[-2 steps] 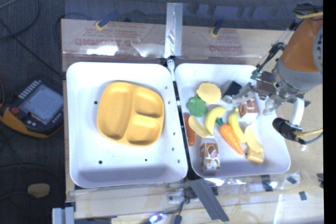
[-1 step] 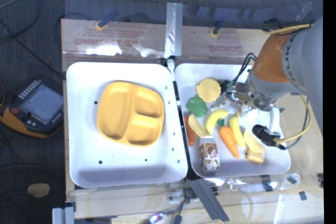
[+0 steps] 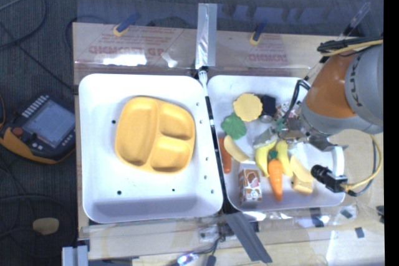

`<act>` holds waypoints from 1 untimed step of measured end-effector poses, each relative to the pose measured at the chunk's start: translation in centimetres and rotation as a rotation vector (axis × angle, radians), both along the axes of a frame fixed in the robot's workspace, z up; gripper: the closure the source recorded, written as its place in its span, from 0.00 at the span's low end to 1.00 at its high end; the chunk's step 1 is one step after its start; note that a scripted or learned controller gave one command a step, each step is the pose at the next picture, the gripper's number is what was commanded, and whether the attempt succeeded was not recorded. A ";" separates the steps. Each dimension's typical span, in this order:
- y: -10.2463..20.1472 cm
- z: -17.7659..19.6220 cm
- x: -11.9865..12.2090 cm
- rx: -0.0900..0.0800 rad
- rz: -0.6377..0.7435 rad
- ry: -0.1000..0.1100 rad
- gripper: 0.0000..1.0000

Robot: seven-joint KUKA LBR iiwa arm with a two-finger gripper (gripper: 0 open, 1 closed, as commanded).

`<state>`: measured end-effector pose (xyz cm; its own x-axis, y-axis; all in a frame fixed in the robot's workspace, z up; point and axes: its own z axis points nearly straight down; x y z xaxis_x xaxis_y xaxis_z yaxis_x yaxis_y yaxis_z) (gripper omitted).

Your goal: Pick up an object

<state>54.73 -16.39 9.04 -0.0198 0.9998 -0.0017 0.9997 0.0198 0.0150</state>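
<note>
Here, I look down on two white bins side by side. The left bin (image 3: pixel 93 196) holds a yellow tray (image 3: pixel 155 133) with three compartments. The right bin (image 3: pixel 218 87) is crowded with toy food: a round yellow cookie (image 3: pixel 248 106), a green piece (image 3: pixel 234 126), a banana (image 3: pixel 278 156), a carrot (image 3: pixel 275 178), a small brown carton (image 3: pixel 250 185) and a pale wedge (image 3: pixel 302 179). My arm (image 3: pixel 340 96), grey with an orange band, reaches in from the right. My claw (image 3: pixel 282 126) sits low in the right bin, just above the banana and near the green piece. I cannot tell whether my claw is released or clenched, and I see nothing held in it. I judge the pick not yet made. To do it well, I should centre over one item, likely the banana, straddle its narrow width, and avoid the carrot touching it.
</note>
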 end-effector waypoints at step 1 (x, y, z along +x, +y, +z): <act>1.4 0.1 -3.2 -0.006 0.060 -0.002 0.00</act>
<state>51.51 -14.97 9.10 -0.0793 0.9968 -0.0074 0.9967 0.0795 0.0171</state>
